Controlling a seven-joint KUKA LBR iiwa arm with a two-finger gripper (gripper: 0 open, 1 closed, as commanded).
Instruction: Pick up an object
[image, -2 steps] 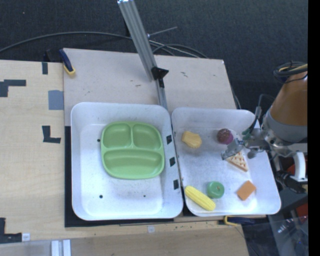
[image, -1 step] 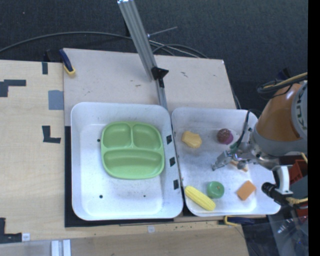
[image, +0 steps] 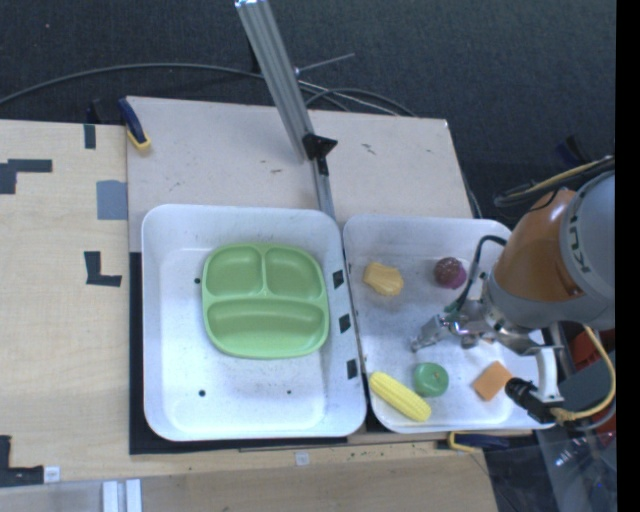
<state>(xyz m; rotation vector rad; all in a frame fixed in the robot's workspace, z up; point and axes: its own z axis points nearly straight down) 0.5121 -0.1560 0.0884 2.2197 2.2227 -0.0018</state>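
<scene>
My gripper (image: 432, 334) hangs over the middle of the right bin (image: 410, 235), open, with nothing between its fingers. Around it lie a yellow lump (image: 383, 279) up and to the left, a dark red ball (image: 450, 271) just above, a green round piece (image: 432, 378) just below, a yellow corn cob (image: 400, 396) at the bin's front left and an orange block (image: 491, 381) at the front right. The gripper touches none of them.
The left bin (image: 170, 330) holds a green divided plate (image: 266, 301). A grey metal pole (image: 285, 80) slants in from the top to the bins' shared back edge. The arm's orange band (image: 535, 265) covers the right bin's right side.
</scene>
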